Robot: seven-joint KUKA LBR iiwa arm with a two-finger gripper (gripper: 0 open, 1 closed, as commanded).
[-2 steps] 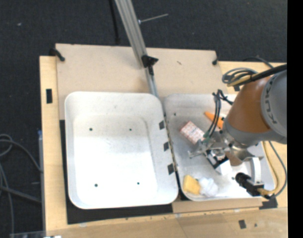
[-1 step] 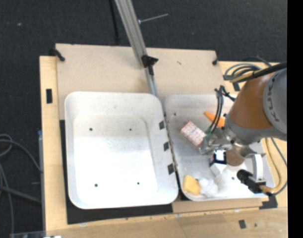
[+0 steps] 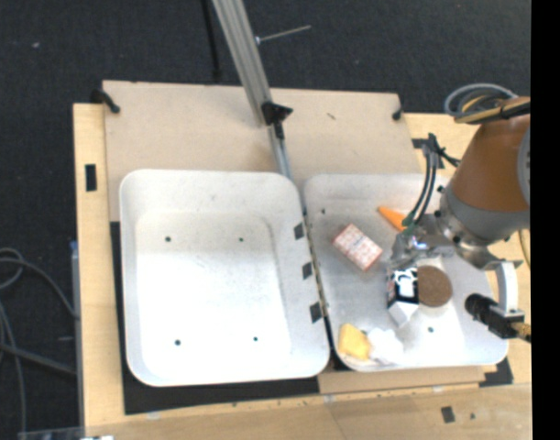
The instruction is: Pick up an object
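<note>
Arm point(image 3: 486, 177) over right bin point(image 3: 353, 195) | claw point(image 3: 410, 253) by brown disc point(image 3: 434, 286) | pink block point(image 3: 356, 246) near

The bench point(image 3: 197, 126) bears left bin point(image 3: 206, 282) and right bin point(image 3: 353, 200) (both white).

smooth white plastic bins point(image 3: 215, 246), matt wooden bench point(image 3: 188, 126), ribbed metal rail point(image 3: 243, 49)

A robotics lab: plywood bench point(image 3: 215, 126), aluminium camera mast point(image 3: 243, 44), loose cables point(image 3: 23, 287) on dark carpet.
</note>
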